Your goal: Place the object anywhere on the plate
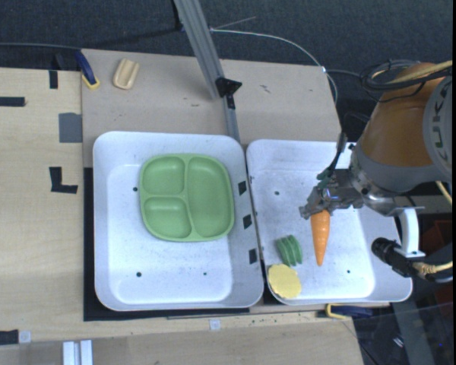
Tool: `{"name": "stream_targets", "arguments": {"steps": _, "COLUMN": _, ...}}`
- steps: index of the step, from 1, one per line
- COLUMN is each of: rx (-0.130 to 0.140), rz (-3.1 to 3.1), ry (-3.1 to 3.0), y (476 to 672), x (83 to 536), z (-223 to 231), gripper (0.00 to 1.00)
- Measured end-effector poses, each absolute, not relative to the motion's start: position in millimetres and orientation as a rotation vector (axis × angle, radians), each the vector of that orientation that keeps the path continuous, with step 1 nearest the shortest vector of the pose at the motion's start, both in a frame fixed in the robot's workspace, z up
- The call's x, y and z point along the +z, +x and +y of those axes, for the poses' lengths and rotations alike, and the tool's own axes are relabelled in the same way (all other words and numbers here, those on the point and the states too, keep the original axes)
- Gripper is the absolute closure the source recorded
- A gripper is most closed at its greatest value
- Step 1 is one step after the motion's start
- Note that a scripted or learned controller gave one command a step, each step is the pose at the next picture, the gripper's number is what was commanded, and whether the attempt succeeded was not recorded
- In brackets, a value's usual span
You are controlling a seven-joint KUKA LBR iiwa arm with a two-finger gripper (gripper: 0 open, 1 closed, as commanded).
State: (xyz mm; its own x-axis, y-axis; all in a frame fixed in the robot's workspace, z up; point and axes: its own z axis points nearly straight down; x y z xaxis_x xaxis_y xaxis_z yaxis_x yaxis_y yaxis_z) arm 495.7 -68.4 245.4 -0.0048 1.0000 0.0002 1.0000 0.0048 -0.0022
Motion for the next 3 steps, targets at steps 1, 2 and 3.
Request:
{"name": "stream_targets", "arguments": {"steps": 1, "rx": 0.002, "rz": -2.226, "ry": -2.213, "y": 506.6, "x": 243.4, "z": -23.5, "gripper": 1.00}}
{"name": "stream_targets", "arguments": {"steps": 2, "rx": 0.000, "rz": -2.227, "ry": -2.214, "y": 528.5, "x": 241.8, "z": 15.4, "gripper": 1.00}}
{"name": "stream_targets", "arguments": {"steps": 3, "rx": -0.001, "rz": -2.229, "ry": -2.211, "y": 550.9, "x": 245.1, "z": 72.4, "gripper": 1.00}}
